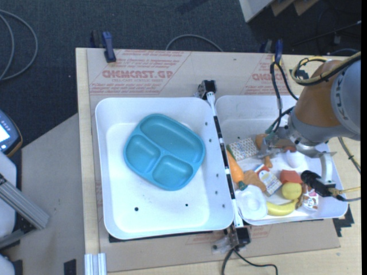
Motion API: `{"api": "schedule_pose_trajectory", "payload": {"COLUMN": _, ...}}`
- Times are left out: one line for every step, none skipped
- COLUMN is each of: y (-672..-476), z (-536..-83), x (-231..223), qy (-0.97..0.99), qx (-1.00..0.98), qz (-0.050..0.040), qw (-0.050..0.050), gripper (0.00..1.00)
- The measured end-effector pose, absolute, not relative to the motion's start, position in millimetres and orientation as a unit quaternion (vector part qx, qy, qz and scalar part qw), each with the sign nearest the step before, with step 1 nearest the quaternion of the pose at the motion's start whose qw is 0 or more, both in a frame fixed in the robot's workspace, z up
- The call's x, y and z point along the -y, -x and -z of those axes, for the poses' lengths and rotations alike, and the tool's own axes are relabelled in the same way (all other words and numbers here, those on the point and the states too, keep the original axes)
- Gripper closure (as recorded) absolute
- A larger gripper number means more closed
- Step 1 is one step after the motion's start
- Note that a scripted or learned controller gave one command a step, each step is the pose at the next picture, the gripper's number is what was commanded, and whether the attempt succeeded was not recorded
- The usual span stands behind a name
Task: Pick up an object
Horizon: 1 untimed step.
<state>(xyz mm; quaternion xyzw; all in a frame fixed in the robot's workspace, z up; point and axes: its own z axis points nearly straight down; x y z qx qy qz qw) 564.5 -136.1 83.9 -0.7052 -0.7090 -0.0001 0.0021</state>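
My gripper [268, 146] reaches down into the right bin [252, 106], under the grey arm with its orange band [321, 99]. It hangs over a heap of small things near the bin's middle. A checkered packet [243, 148] lies just to its left. An orange carrot [234, 168] lies along the bin's left wall. In front of the gripper sit a white round lid [251, 201], a yellow banana [281, 208], a yellow lemon-like piece [291, 191] and a red piece [289, 177]. I see nothing clearly held.
The left bin [114, 205] holds a blue divided plate [164, 151]. A black cable part [315, 182] runs off the arm over the right bin's front right corner. A small red and white packet [310, 200] lies beside the banana.
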Motion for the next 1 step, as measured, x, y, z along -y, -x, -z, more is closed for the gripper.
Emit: {"api": "schedule_pose_trajectory", "payload": {"y": -581.8, "z": -191.1, "x": 37.0, "qy": 0.703, "qx": 0.711, "qz": 0.0043, "qw": -0.003, "gripper": 1.00}}
